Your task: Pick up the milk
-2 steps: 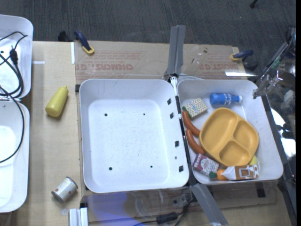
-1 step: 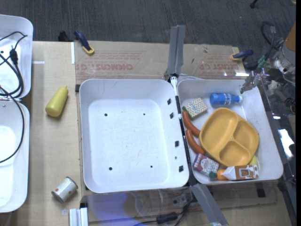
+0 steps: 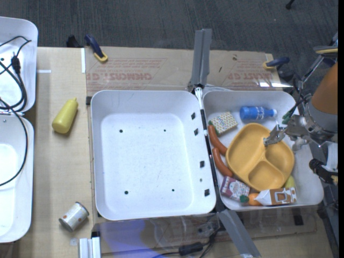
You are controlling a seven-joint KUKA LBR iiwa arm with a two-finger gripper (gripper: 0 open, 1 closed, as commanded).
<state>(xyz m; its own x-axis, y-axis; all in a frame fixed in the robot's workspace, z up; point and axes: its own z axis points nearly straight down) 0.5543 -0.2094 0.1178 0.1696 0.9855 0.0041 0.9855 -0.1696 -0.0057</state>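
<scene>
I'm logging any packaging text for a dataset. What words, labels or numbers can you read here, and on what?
Cardboard sheet behind the bins: large red lettering, seen reversed, in two places; no word reads with certainty.
Milk carton: printing too small to read.
Red packet: label blurred, unreadable.
Small box: pattern, no legible text.
Blue bottle and can: no readable label.

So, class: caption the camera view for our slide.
Robot hand above yellow divided plate; milk carton lies at right bin's near edge.
</scene>
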